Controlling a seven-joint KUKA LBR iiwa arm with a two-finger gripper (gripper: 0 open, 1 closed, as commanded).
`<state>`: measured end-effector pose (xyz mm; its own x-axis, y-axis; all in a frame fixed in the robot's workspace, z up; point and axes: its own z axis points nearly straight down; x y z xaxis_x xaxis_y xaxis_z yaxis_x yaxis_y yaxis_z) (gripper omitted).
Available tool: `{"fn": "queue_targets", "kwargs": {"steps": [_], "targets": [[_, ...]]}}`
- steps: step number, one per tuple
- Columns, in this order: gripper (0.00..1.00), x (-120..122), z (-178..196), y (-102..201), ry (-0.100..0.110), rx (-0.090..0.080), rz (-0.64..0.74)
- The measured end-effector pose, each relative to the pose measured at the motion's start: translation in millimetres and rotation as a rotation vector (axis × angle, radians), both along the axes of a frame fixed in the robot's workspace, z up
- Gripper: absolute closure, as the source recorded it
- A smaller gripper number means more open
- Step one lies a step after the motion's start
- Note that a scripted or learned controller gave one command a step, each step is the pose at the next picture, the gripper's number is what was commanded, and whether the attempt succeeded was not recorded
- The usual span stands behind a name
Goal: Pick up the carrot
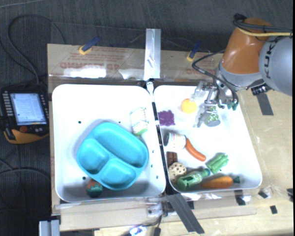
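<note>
Carrot [217, 182] lies flat along the near wall of the right bin [246, 132], its orange body pointing left to right, with a green end at the right. Just left of it, touching or nearly so, sits a dark green toy [191, 179], and a lighter green leafy piece [217, 162] rests just beyond the carrot. A round tan ball [176, 169] sits at the near left of this bin beside a small brown block [171, 157]. Further in lie a short orange-red piece [195, 151] tilted from a white cup-like item [175, 140], a purple cluster [165, 116] by the dividing wall, and a yellow ball [189, 105] toward the far side.

The tool [210, 113] hangs over the far part of the right bin, just right of the yellow ball and well apart from the carrot; whether it is released or clenched I cannot tell, though a small greenish-grey thing shows at its tip.

The left bin [64, 132] holds a blue divided plate [113, 154], a white-green packet [138, 121] by the divider, and a small dark toy [93, 187] at the near edge. A teach pendant [22, 113] lies on the floor left of the worktop [275, 146].
</note>
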<state>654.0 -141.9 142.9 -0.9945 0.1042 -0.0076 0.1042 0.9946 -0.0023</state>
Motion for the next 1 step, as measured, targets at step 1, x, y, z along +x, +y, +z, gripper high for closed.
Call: {"fn": "queue_targets", "kwargs": {"steps": [1], "targets": [[0.0, 8.2, -53.1, 31.1, -0.003, -0.002, 0.248]]}}
